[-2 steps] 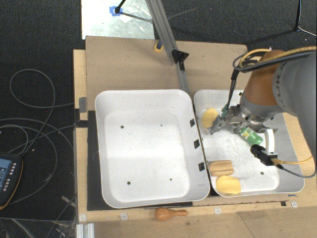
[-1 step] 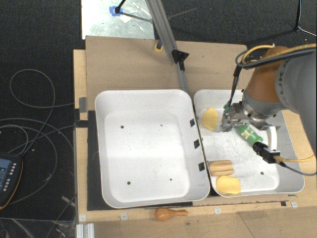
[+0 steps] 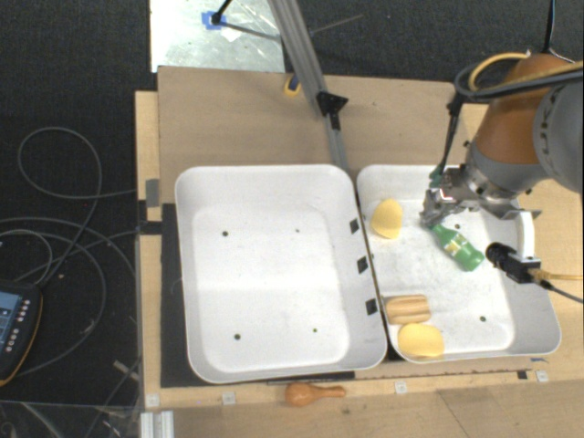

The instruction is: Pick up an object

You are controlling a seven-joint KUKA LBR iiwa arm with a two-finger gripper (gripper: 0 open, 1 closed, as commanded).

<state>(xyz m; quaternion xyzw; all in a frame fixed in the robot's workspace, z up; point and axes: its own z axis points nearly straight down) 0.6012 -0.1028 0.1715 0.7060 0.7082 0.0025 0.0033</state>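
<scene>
My gripper point(image 3: 436, 210) hangs over the back of the right bin point(image 3: 538, 322), its tip just above the upper end of a green bottle point(image 3: 458, 247) that lies tilted on the bin floor. A yellow lemon-like piece point(image 3: 387, 218) rests to the left of the gripper, near the divider. A tan hot-dog bun point(image 3: 407, 308) and a second yellow piece point(image 3: 421, 340) sit at the bin's front left corner. The fingers are too small and dark to read.
The left bin point(image 3: 265, 272) sits beside the right one. A brown pear-shaped object point(image 3: 313, 392) lies on the bench in front of the bins. A grey pole point(image 3: 306, 62) slants across the back. Cables lie on the dark floor at the left.
</scene>
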